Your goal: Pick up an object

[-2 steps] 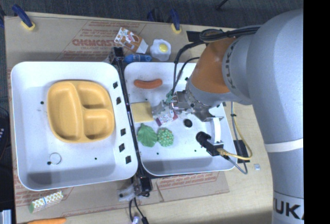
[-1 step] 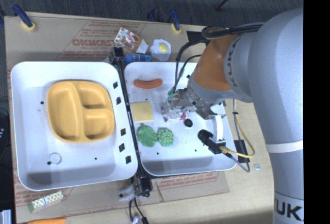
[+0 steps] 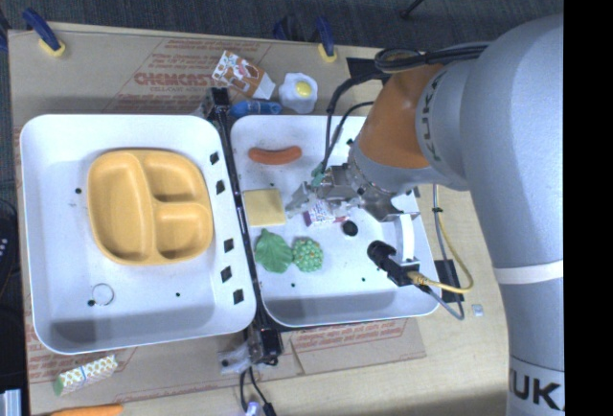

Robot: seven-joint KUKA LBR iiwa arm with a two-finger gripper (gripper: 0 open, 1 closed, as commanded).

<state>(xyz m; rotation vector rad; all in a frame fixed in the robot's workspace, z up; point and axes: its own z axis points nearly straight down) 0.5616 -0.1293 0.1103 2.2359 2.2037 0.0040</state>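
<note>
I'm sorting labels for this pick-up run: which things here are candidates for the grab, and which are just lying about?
For the job, in the right bin under the gripper:
sausage
cheese slice
lettuce leaf
green ball

Lying about:
yellow tray in the left bin
egg and snack packet outside the bins
blue clamp

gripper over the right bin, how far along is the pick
Done: the gripper is down in the right bin, near the cheese slice. In hand: nothing visibly between its fingers. Left: grasp and lift; the sausage and green toys lie on the floor.
</note>
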